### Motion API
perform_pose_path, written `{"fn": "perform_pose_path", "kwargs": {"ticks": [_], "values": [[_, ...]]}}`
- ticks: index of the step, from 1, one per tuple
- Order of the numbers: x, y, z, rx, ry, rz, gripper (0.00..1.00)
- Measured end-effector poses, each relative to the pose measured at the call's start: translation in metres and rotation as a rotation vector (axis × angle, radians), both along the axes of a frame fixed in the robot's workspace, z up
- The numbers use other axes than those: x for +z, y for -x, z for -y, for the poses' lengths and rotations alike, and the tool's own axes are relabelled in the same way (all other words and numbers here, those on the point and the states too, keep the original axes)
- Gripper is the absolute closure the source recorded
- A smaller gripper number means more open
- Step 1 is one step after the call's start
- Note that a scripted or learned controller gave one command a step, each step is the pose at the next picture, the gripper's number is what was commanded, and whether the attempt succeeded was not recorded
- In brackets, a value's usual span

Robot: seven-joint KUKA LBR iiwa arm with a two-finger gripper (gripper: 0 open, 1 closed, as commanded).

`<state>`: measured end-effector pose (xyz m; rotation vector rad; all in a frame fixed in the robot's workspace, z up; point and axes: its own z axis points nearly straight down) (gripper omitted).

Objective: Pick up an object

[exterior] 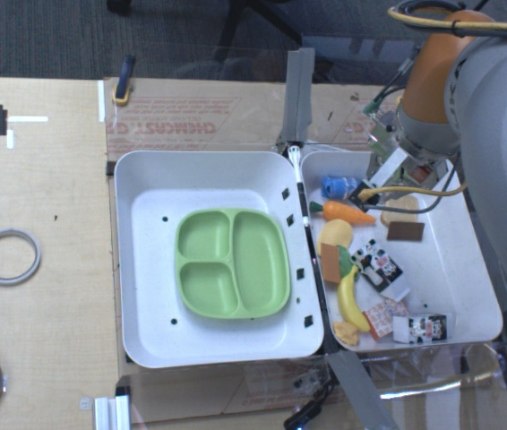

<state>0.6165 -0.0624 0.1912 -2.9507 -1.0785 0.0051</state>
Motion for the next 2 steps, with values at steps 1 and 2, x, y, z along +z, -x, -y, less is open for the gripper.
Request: {"fn": "perform_pose_path", "kwargs": {"ticks": [1,2], "values": [[0.000,0.000,0.000,0.000,0.000,0.000,0.00],[-0.001,-0.032,-0.004,-0.187,0.001,-0.001,0.00]]}}
